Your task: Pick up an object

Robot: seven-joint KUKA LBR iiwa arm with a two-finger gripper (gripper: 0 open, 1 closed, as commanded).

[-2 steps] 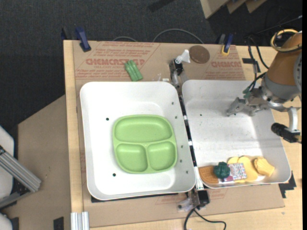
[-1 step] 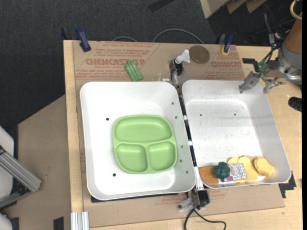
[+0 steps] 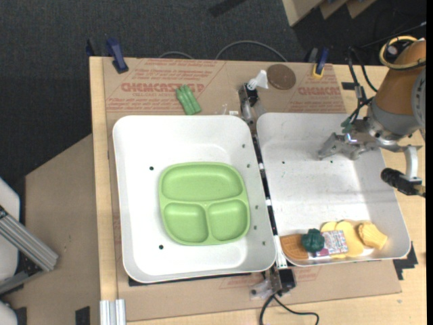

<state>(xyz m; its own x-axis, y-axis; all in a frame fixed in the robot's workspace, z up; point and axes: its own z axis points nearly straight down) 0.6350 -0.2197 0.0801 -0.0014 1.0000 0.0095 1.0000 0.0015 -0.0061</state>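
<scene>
Several small objects lie in a row along the front wall of the right bin (image 3: 379,181): a brown round piece (image 3: 291,247), a dark green toy (image 3: 312,240), a yellow and pink packet (image 3: 336,241) and a yellow chunk (image 3: 373,235). My gripper (image 3: 342,145) hangs over the far part of the right bin, near its back right corner. It is well apart from the row of objects, and nothing shows in its grasp. The grey arm with its orange band (image 3: 399,80) comes in from the right.
The left bin (image 3: 135,147) holds a green three-compartment plate (image 3: 203,202). On the cardboard behind the bins lie a green object (image 3: 188,100), a brown disc (image 3: 281,77) and a small white fixture (image 3: 253,87). Blue clamps (image 3: 118,54) hold the board's back edge.
</scene>
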